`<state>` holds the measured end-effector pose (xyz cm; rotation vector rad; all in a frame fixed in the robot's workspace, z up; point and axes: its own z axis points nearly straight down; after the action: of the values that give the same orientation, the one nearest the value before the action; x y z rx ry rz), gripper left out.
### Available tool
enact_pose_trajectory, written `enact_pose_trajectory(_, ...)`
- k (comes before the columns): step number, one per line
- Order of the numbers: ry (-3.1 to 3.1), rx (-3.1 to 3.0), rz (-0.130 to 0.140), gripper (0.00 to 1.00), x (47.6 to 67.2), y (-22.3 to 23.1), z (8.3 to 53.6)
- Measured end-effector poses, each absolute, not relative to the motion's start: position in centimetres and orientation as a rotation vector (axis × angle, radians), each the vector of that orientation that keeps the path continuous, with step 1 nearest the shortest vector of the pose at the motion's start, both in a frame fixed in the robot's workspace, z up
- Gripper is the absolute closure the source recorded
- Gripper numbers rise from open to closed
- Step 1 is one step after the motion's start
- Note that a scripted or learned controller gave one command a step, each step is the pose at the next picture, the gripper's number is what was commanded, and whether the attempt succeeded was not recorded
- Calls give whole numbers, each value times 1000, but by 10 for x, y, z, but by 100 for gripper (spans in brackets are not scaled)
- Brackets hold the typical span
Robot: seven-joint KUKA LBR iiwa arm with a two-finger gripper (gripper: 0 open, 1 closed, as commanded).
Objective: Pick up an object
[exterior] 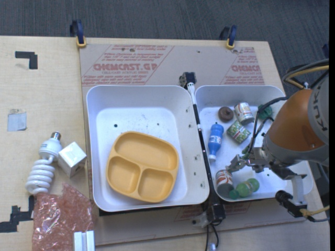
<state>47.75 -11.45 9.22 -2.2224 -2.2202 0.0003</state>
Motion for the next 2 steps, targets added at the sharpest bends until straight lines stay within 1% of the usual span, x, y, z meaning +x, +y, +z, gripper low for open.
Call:
enact_pose_trajectory(1, -2220, -2226, -2, 100, 479, -115, 102)
enact_pose_trajectory(2, -2225, -2221, -1, 100, 521, -51, 193)
